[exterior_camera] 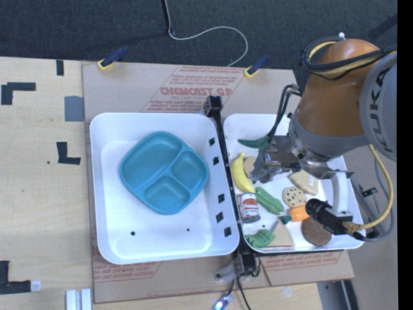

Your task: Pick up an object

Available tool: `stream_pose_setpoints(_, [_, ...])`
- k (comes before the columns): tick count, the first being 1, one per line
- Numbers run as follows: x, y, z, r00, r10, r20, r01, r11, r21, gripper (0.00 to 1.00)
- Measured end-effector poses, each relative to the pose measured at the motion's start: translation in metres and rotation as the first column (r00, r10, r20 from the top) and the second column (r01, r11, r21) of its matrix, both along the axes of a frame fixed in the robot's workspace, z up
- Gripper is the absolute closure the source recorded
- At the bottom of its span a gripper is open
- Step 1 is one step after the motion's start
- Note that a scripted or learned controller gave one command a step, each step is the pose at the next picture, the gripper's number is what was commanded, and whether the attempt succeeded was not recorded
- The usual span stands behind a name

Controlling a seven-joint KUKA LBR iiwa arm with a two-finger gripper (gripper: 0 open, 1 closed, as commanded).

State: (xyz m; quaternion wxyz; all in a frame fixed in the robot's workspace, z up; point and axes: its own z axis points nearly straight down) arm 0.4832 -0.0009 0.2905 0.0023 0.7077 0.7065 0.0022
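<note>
Cardboard is covering the worktop; I'm hovering the gripper over the right bin, beside the banana. I can't tell its opening. Crowded toys are risking a missed grasp.

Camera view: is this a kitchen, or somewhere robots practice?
Probably a robot lab, not a kitchen. A grey and orange robot arm reaches over two white bins on a cardboard-covered bench, with toy food like a banana and a blue divided plate.
</note>
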Motion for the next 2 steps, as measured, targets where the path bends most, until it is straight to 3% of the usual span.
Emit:
stream_pose_setpoints(1, [0.032, -0.001, -0.065, 1.000, 0.002, -0.012, -0.002, 1.000, -0.001, 1.00])
stream_pose_setpoints(2, [0.000, 0.028, 0.047, 1.000, 0.008, 0.002, -0.008, 1.000, 0.003, 1.00])
